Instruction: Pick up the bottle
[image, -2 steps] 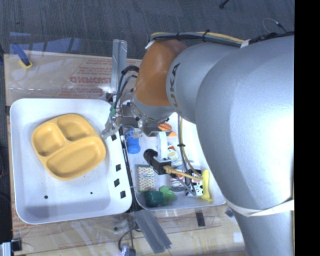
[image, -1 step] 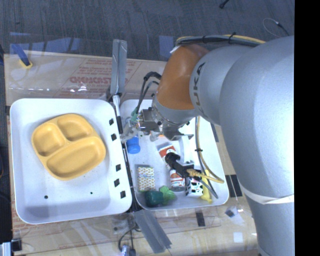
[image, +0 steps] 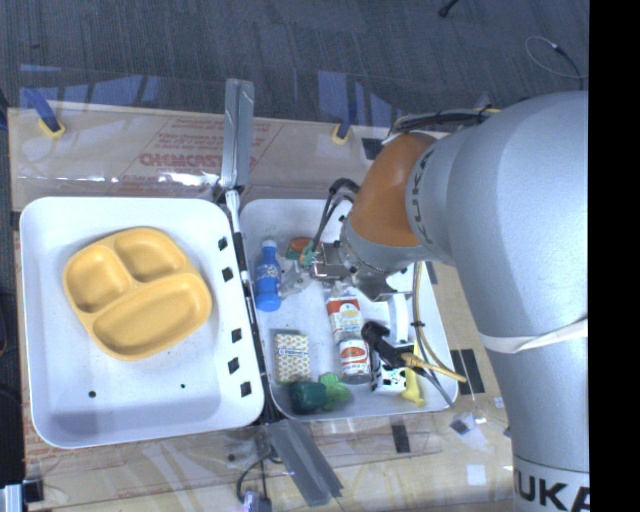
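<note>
The bottle (image: 267, 275) lies at the right bin's (image: 436, 330) left wall. The tool (image: 318, 262) hovers just beside it, grip state unclear. Crowding clutter may cause a miss.

Grey arm (image: 520, 260) reaching in from right, orange-banded wrist (image: 392, 195) bent down

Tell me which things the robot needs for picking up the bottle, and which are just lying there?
Needed for the job:
- blue bottle, in the right bin by its left wall
- gripper, above the right bin

Just lying about:
- yellow divided plate in the left bin
- red and white can
- small patterned box
- green toy
</note>
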